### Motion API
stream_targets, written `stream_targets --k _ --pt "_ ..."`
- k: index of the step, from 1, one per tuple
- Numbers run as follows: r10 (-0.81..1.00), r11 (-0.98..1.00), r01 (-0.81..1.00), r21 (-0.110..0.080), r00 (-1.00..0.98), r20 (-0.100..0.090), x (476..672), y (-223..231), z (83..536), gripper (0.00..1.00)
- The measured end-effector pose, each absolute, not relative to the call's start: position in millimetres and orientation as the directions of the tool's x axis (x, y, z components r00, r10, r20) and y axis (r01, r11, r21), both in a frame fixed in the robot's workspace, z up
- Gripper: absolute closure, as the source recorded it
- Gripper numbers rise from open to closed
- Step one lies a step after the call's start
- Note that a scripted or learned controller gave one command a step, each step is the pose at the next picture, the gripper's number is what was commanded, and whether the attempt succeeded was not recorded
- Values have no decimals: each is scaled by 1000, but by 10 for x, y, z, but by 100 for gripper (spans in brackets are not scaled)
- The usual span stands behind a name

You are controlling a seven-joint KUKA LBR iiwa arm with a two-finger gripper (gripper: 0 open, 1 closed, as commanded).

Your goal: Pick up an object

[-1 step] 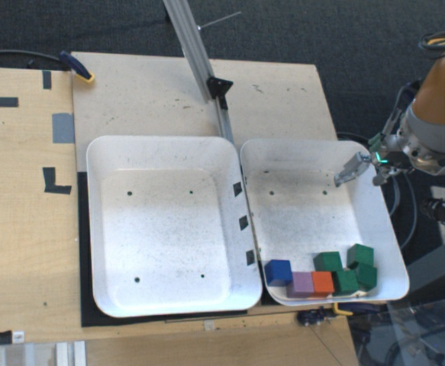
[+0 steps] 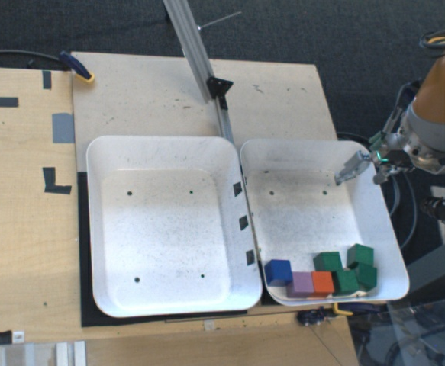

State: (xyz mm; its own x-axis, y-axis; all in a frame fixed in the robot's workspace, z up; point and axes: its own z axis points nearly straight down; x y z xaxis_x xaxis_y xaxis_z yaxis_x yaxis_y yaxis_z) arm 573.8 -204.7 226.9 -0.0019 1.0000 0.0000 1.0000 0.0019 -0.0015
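Two white bins [image 2: 100, 158] are seen on a plywood bench. Blocks [image 2: 325, 274] are clustered at the right bin's lower corner, while the gripper [image 2: 363, 165] is poised upper right; its grasp cannot be told. A descent toward the blocks is called for.

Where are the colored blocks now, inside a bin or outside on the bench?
Inside. The blocks lie clustered in the near corner of the right bin, within its rim.

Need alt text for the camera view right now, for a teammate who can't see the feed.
The pincer hovers over the upper right part of the right bin, apart from the small blocks clustered in that bin's lower right corner: a blue block, a purple block, an orange block and green blocks. The left bin sits beside it.
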Motion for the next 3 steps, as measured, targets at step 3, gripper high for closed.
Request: stream_targets --k 3 --pt "1000 1 1000 -4 -1 0 5628 -1907 898 0"
